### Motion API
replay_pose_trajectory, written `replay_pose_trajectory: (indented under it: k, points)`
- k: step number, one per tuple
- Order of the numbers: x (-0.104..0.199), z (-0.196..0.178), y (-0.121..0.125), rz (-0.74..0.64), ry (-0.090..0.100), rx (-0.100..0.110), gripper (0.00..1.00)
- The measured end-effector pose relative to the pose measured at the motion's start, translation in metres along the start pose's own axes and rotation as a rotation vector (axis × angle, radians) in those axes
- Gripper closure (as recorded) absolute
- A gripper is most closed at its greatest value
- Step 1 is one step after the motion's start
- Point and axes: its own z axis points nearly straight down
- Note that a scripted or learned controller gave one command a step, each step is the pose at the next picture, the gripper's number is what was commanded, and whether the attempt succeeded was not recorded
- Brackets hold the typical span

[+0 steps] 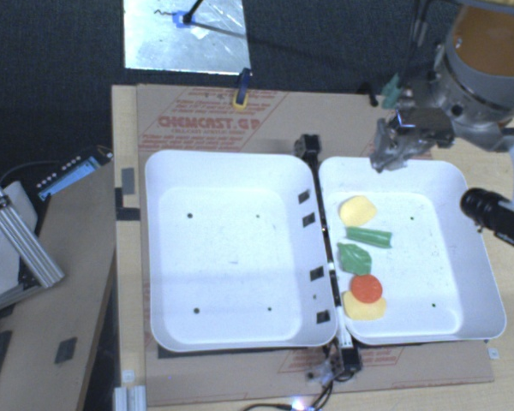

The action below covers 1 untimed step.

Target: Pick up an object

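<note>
The right bin [445, 229] holds several small objects along its left side. From back to front: a yellow piece [357, 209], a long green piece [368, 237], a leafy green piece [355, 257], a red round piece [366, 288] and another yellow piece [365, 307] under it. My gripper [390, 157] hangs above the back left corner of the right bin, behind the objects and apart from them. Nothing shows between its fingers.
The left bin [231, 247] lies beside the right one, joined by black clips [313, 221] along the shared edge. Both rest on a cardboard sheet [214, 118]. A black fitting [493, 212] sticks in at the right bin's right rim. A silver plate [184, 24] lies beyond the bench.
</note>
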Motion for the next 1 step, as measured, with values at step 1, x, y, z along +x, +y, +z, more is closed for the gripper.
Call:
replay_pose_trajectory:
  k: [1]
  points:
    - [0.0269,-0.0464,0.0006,-0.002,-0.002,0.014,1.0]
